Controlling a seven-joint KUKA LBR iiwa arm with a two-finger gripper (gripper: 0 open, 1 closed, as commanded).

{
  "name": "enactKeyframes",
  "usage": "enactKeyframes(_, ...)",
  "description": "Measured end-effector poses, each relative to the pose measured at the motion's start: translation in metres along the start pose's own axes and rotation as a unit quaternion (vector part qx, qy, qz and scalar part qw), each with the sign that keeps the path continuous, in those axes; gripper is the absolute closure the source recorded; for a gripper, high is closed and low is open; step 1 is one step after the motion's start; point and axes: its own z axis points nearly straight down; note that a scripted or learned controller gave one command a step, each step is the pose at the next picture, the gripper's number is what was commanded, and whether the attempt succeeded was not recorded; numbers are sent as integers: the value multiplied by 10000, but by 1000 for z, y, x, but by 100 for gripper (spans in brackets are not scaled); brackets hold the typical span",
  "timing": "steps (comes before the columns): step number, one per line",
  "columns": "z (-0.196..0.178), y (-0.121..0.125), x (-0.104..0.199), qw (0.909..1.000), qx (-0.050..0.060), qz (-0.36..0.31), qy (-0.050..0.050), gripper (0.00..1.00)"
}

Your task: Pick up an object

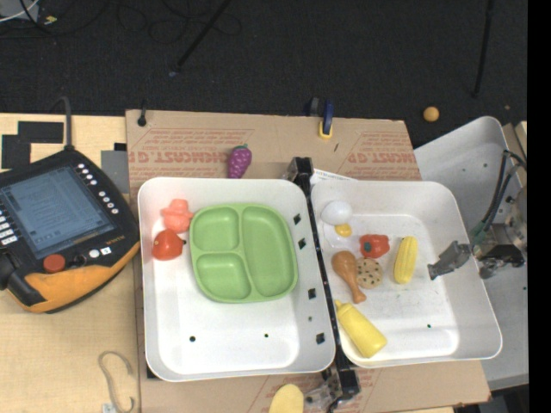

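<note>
The gripper [449, 260] hangs at the right edge of the right bin [430, 198]; whether it is open or closed I cannot tell, and nothing shows in its hold. A sound approach would carry it inward over the bin floor, then straight down on one isolated piece. The corn cob [405, 260] lies nearest, just beside it toward the bin's middle.

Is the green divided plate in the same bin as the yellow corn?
No, the green divided plate lies in the left bin, the yellow corn in the right bin.
</note>
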Motion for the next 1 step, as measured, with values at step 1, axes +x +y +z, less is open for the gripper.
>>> enactKeyframes(1, -5, 2, 0, 10000, -48, -7, -12, 0)
